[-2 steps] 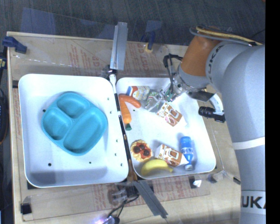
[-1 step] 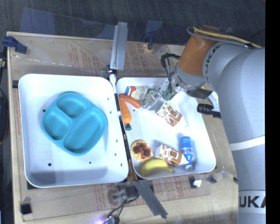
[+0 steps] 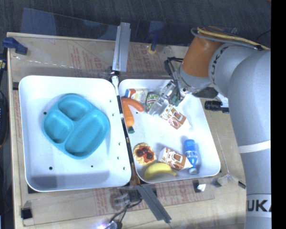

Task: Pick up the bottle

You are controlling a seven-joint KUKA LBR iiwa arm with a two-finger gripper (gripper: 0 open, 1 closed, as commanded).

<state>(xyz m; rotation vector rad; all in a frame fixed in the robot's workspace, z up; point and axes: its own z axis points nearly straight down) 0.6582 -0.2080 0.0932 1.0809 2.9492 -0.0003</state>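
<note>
Two white bins on a wooden bench. The bottle (image 3: 191, 155) lies near the right bin's (image 3: 207, 128) near-right corner, beside a snack pack (image 3: 173, 159). Gripper (image 3: 168, 98) hovers at the far end — can't tell its grip state — so come straight down, clear of that pack.

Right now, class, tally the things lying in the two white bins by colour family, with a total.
Blue: 2, plate and bottle
Orange: 1, carrot
Yellow: 1, banana
Mixed print: 4, cartons, packet, pastry
Total: 8

Blue bottle (image 3: 191, 154) with a white label, turquoise divided plate (image 3: 76, 124), yellow banana (image 3: 158, 171), orange carrot (image 3: 128, 111), two white bins (image 3: 33, 166).
</note>
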